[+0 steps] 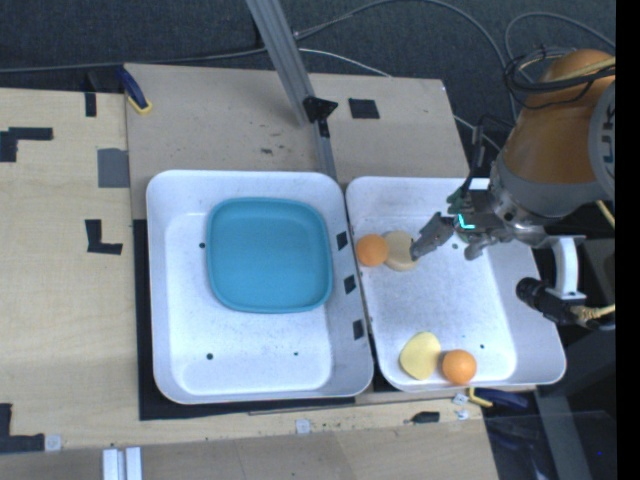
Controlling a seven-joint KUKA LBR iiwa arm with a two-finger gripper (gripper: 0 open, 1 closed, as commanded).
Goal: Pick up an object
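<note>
The right bin (pixel 490 303) holds an orange ball (pixel 371 251) at its left wall, touching a beige round piece (pixel 400 250). Near the bin's front lie a yellow piece (pixel 420 355) and a second orange ball (pixel 459 366), side by side. My gripper (pixel 452 239) hangs over the bin's upper middle, just right of the beige piece, with its fingers (pixel 432 237) spread apart and nothing between them.
The left bin (pixel 180 298) carries a blue square plate (pixel 269 254). A grey metal bar (pixel 290 58) slants down from the top to the gap between the bins. Cables loop behind the right bin. Black clips line the divider between the bins.
</note>
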